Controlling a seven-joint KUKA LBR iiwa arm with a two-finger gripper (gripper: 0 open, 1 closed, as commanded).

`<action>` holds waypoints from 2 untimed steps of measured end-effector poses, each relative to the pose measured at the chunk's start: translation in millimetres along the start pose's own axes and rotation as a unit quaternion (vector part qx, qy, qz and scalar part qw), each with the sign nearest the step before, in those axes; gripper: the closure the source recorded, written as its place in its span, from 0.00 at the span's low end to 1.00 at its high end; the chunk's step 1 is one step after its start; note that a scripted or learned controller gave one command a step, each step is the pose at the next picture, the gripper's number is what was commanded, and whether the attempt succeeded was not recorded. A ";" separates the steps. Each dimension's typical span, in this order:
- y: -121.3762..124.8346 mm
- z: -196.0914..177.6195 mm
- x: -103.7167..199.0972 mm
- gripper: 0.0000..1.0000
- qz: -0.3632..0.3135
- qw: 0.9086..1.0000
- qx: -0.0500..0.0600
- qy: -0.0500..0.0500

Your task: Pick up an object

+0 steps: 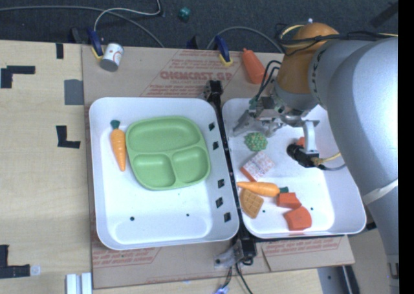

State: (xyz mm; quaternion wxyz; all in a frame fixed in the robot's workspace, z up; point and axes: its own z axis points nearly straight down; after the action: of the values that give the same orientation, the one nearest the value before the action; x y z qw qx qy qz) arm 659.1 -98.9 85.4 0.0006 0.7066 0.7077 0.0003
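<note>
Since the gripper (259, 120) hangs just above the green broccoli piece (256, 140) in the right bin (336, 205), its jaws apart with nothing between them, you should lower straight onto the broccoli, clear of the pink wafer (259, 166) just below it.

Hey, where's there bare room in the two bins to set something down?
Left bin: the wide strip along the near edge below the green plate is free, as is the far left corner above the carrot. Right bin: a patch on its right side, past the red blocks. It is crowded near the divider, around the broccoli and under the gripper.
</note>
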 end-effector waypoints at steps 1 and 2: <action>-12.9 -0.3 -1.1 0.00 0.000 1.000 -0.001 -0.001; -0.7 -0.1 -5.5 0.00 -0.001 1.000 0.000 0.000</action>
State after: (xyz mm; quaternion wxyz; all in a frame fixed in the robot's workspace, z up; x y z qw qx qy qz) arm 658.4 -104.4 85.5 0.0003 0.7062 0.7080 0.0006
